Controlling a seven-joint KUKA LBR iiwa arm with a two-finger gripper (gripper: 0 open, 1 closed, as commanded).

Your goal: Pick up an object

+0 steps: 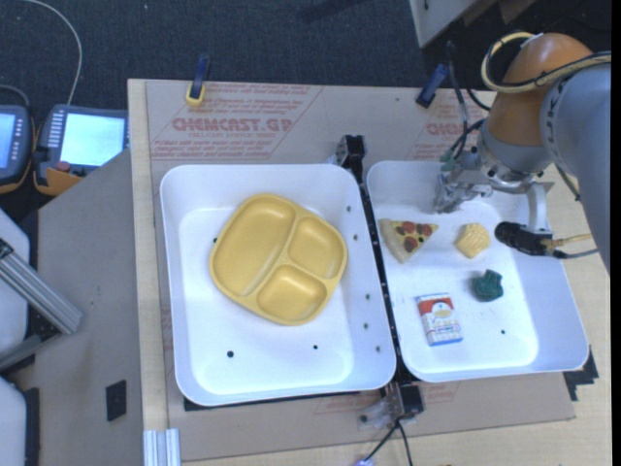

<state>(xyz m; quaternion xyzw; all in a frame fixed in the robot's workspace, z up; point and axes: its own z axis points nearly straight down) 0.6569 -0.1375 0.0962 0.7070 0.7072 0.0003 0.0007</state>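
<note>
Toward the far left of the right bin (553, 299), a toy pizza slice (406, 238) is laid flat on the white floor of the bin. Its long axis is set roughly across the bin. The narrower end seems to be pointed to the view's right, at a yellow block (473, 240), though the exact outline is hard to make out. The gripper (451, 198) is seen just beyond the slice and a little to its right, over the far part of the same bin and apart from the slice. Whether the gripper is wide or narrow cannot be told from this slant. A green lump (487, 284) and a small red-and-white carton (440, 318) are placed nearer the camera in that bin, well apart from the gripper. The left bin (184, 260) is occupied by a yellow plate (278, 257) divided into three compartments. Both bins are carried on a brown sheet (252, 115) printed with red lettering, which is laid on the worktop (102, 250). A blue and yellow clamp (198, 82) is fixed at the sheet's far edge. A dark floor (243, 17) is seen beyond the worktop, and a lit screen (89, 138) is set at the view's left.
</note>
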